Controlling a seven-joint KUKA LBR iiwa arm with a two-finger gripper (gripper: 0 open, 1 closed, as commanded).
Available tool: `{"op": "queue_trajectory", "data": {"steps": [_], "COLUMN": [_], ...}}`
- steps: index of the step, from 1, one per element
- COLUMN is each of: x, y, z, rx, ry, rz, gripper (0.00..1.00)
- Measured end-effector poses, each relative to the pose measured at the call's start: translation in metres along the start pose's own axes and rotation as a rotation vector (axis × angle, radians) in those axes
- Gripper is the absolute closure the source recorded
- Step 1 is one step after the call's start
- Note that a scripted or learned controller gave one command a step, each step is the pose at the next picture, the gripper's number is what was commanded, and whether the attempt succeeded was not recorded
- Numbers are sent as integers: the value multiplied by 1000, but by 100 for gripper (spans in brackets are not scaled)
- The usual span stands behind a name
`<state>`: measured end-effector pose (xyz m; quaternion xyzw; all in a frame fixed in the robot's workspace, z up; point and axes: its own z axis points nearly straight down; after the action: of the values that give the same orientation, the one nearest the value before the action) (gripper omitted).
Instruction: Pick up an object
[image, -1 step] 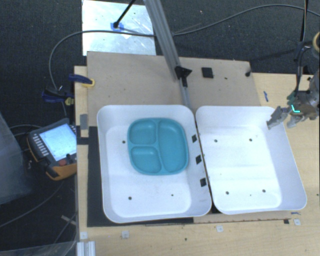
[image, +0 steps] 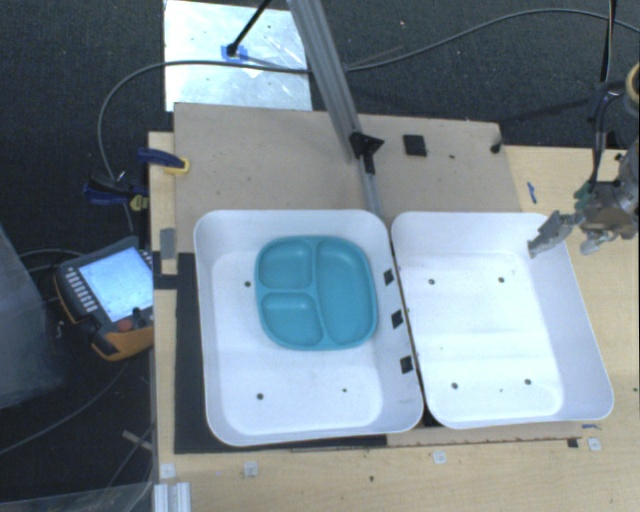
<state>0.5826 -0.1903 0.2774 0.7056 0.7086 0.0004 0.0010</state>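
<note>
A teal plate (image: 317, 292) with three compartments lies flat in the left bin (image: 225, 400), in its upper half, well apart from the gripper (image: 563, 232). The gripper hangs over the upper right corner of the right bin (image: 500, 400), near its rim. Its jaws look spread with nothing between them

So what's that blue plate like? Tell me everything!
The blue plate is a teal, plastic-looking dish with rounded corners and three sections: two smaller ones on the picture's left and one long one on the right. It lies flat, face up, in the left bin, toward its far half, with nothing on it.
</note>
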Motion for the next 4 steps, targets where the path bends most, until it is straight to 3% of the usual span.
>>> {"op": "queue_trajectory", "data": {"steps": [3, 4], "x": [2, 2], "y": [-3, -2], "z": [139, 126], "rx": [3, -3], "ry": [1, -1], "rz": [3, 2], "gripper": [0, 100]}}
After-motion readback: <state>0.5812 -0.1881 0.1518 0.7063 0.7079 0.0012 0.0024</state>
